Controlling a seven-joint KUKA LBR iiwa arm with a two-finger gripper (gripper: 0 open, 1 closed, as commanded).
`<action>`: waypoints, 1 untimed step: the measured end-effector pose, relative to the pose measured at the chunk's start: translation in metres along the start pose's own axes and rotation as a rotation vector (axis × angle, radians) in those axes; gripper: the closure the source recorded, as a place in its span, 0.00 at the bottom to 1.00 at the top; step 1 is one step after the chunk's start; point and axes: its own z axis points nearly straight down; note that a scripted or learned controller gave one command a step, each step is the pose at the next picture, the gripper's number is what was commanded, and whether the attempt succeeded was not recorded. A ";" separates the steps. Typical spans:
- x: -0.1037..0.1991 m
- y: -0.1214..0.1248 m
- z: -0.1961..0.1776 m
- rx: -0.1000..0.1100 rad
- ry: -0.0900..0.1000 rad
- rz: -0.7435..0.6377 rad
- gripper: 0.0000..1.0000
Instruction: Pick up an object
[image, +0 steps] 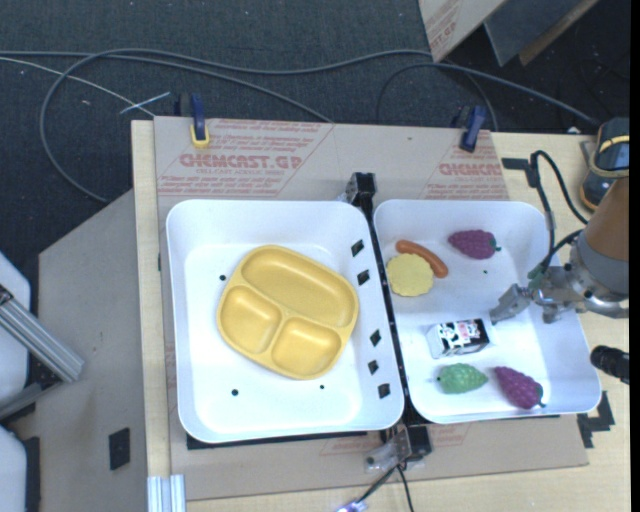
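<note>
Reaching in from the right, the arm's 2-finger gripper (520, 302) hovers over the right part of the right shallow white bin (530, 222), and whether it is spread or pressed together cannot be told from this slant; nothing is seen held by it. Just to its left and slightly below lies a small black-and-white cow-patterned carton (459, 337), apart from the gripper. Below the carton sits a green bumpy plastic fruit (461, 378), and just right of that a purple plastic grape cluster (518, 387) near the bin's lower edge. Up and left of the gripper, a second purple grape cluster (473, 243) rests near the bin's top. Further left, an orange plastic sausage (422, 257) lies at a slant, touching the upper edge of a round pale-yellow disc (410, 276). Beyond the divider, the left shallow white bin (190, 330) holds a yellow plastic tray with 3 compartments (288, 311), tilted in its middle. Both bins sit on a tan cardboard-covered surface (250, 150) with red lettering, fixed by 2 blue clamps (198, 120) along its far edge.
</note>
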 end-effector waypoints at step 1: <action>0.001 0.000 0.052 -0.002 -0.001 -0.001 0.00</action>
